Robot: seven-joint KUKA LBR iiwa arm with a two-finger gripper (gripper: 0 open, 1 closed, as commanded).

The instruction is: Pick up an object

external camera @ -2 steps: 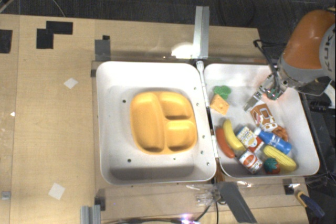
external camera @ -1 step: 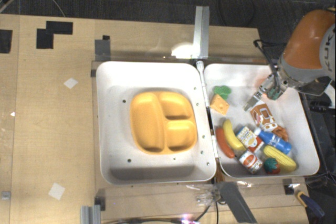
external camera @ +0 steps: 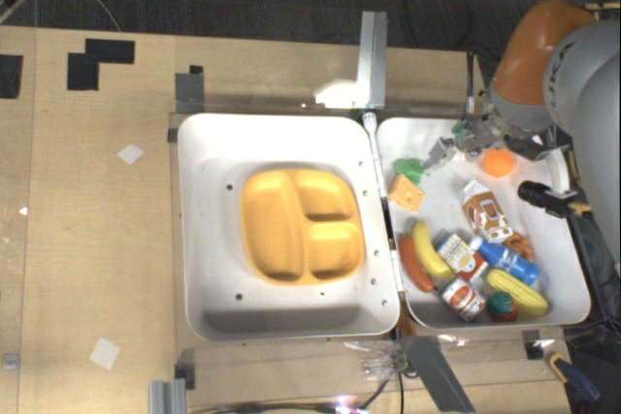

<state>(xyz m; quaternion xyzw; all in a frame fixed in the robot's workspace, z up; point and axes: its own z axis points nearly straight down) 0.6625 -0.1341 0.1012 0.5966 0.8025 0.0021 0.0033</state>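
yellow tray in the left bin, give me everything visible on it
The yellow tray looks like moulded, slightly glossy plastic with rounded corners. It has three compartments: one long one along its left side, two smaller ones stacked on its right. All three look bare. It lies flat, open side up, near the middle of the left bin, square to the walls. It touches the bin floor alone; white floor shows all round it. The gripper is over the right bin, well away.

One fixed overhead camera looks slantwise, seemingly midrange, on both bins point(external camera: 194, 238).
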